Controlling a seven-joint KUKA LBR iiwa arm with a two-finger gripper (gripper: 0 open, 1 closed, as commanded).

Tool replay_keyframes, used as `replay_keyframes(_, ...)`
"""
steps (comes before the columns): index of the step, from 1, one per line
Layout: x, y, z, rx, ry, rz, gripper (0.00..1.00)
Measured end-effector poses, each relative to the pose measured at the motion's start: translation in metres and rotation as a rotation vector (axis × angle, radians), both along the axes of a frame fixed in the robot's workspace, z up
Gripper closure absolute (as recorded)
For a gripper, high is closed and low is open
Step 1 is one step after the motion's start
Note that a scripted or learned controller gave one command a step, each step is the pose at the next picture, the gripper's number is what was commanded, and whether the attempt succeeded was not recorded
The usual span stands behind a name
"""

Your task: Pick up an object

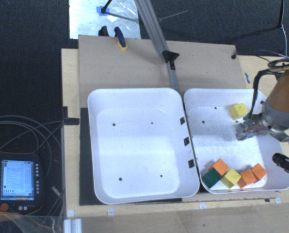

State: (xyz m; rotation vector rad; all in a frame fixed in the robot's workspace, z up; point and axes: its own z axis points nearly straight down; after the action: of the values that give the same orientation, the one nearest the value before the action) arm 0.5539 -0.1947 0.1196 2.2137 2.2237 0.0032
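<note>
We take the right bin [198,130] as our landmark, because all the blocks are inside it. A yellow block [238,111] lies alone near the far wall of this bin, well apart from the others. At the near wall we see a group pushed together: an orange block [220,166], a green block [212,178], a second yellow block [230,177], and two more orange blocks [253,174] beside them. The near blocks touch each other, so in our judgement they leave little room for fingers; the lone yellow block is free on all sides and looks the easier one to take.

The claw [245,130] is low inside the right bin, toward its right wall and just beside the lone yellow block, on the near side of it. Nothing is seen between its tips. Whether it is spread or pressed together we cannot tell, since the part is small and blurred.

The lone yellow block is close to a cube, so it has no clear long axis. It sits flat and is turned a little against the bin walls, with one corner toward the far wall.

The left bin [101,144] on the counter [135,57] holds no blocks.
</note>
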Motion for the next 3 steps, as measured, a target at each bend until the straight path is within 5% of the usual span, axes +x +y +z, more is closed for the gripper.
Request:
replay_keyframes(2,0.010,-0.004,0.096,-0.001,-0.003,0.001,1.00)
replay_keyframes(3,0.012,-0.004,0.112,0.000,0.000,0.001,1.00)
